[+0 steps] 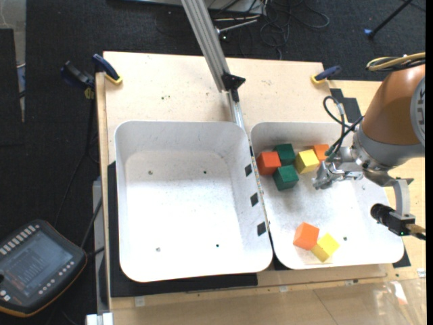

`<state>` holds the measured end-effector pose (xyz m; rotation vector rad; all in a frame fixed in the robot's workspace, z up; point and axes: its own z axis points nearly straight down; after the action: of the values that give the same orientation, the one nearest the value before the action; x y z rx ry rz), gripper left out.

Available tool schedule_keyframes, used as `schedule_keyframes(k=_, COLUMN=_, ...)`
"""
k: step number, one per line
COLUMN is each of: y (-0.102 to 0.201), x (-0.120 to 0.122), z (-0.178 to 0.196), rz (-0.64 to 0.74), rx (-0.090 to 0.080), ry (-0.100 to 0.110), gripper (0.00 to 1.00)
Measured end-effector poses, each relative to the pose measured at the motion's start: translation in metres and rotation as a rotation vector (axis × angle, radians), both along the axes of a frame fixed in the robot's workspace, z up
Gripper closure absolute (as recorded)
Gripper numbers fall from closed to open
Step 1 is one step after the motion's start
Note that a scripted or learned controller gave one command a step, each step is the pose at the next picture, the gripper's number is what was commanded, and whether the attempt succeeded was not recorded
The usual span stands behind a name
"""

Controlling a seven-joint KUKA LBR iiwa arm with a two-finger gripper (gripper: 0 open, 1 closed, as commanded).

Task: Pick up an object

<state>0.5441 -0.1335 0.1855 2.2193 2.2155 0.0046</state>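
Note:
The right bin [365,215] holds several small blocks. At its back sit an orange block [268,160], two green blocks [285,153] [286,177], a yellow block [308,160] and another orange one [321,152] partly behind the gripper. Near the front lie an orange block [306,235] and a yellow block [325,246], touching. My gripper [325,179] hangs low over the bin's back right part, just right of the yellow block at the back. Nothing shows between its fingers.
The left bin [135,147] stands beside the right one, their rims meeting in the middle. A slanted metal rail [206,36] reaches down to the bins' back edge. Clamps [105,66] [326,74] sit at the bench's back corners. A teach pendant [34,266] lies at the lower left.

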Motion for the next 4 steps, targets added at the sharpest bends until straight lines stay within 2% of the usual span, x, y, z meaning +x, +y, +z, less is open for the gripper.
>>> schedule_keyframes(k=2, y=-0.002, x=0.007, z=0.117, rz=0.005, rx=0.0, ry=-0.001, gripper=1.0)
schedule_keyframes(k=4, y=0.1, x=0.0, z=0.077, rz=0.01, rx=0.004, ry=0.008, gripper=1.0)
